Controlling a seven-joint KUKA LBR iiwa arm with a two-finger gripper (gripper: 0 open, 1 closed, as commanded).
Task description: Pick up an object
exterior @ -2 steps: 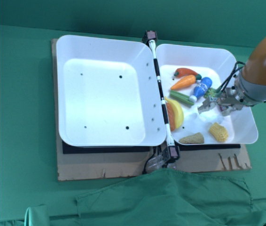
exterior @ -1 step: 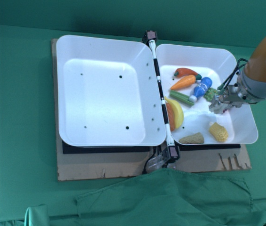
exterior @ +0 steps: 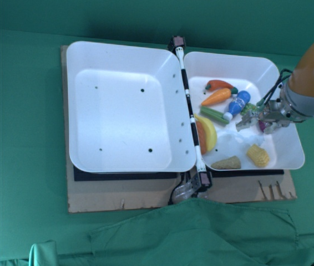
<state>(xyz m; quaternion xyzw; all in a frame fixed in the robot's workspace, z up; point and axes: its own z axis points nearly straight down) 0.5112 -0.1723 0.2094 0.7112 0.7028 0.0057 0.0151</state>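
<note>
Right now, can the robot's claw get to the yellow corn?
Probably yes. The claw hovers in the right bin, and the corn lies just below it in the picture, with bare white floor between and nothing on top.

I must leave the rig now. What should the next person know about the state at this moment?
Tool: low over the right bin, near its right side. Whether it holds anything cannot be seen.
Things, all in the right bin: red pepper, carrot, blue bottle, green stalk, yellow-orange fruit by the divider, brown wedge, corn.
Left bin: nothing moved there.
Done: no pick confirmed.
Left: grasp one thing and lift it.
</note>
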